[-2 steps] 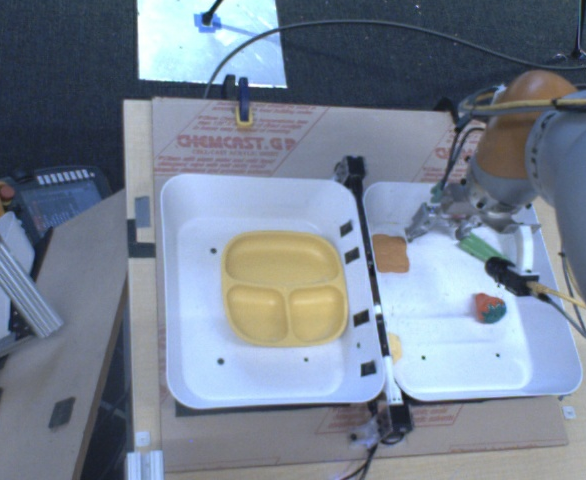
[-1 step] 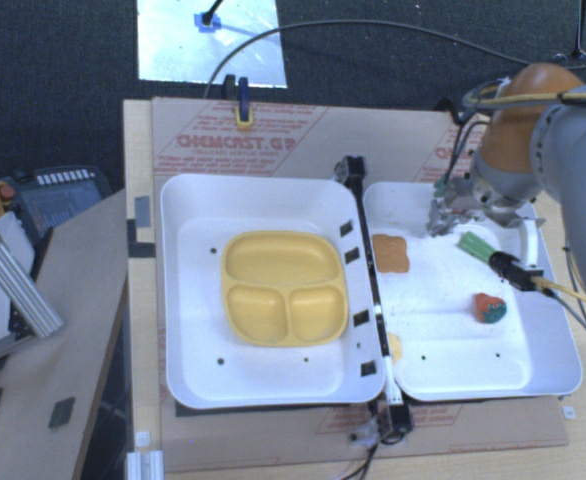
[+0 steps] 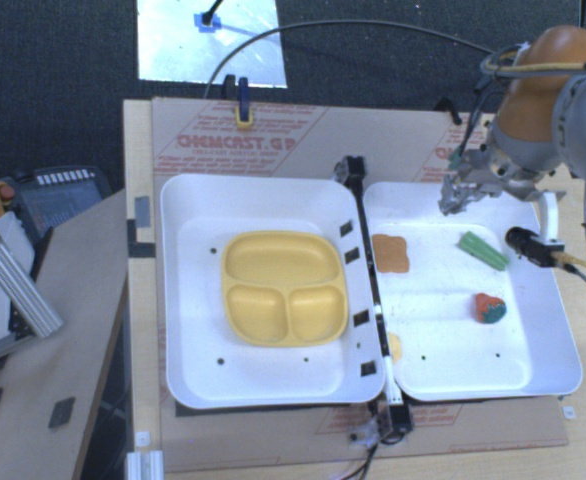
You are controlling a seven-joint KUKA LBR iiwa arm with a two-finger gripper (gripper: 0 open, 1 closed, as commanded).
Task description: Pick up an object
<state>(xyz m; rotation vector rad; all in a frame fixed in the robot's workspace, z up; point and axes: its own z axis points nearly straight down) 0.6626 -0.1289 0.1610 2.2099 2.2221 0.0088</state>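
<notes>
- Red print "CHEMCAST GP" on the brown protective sheet (image 3: pixel 273 133) under the bins, upper centre of frame.
- Similar red print elsewhere on the sheet, unreadable.

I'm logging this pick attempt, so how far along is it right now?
Early stage. Done: the arm has reached over the right bin, with the gripper near its far edge. In hand: nothing visible between its fingers. Left: the green piece, orange slab and red-green item all lie in the bin, so the whole grasp and lift remains.
</notes>
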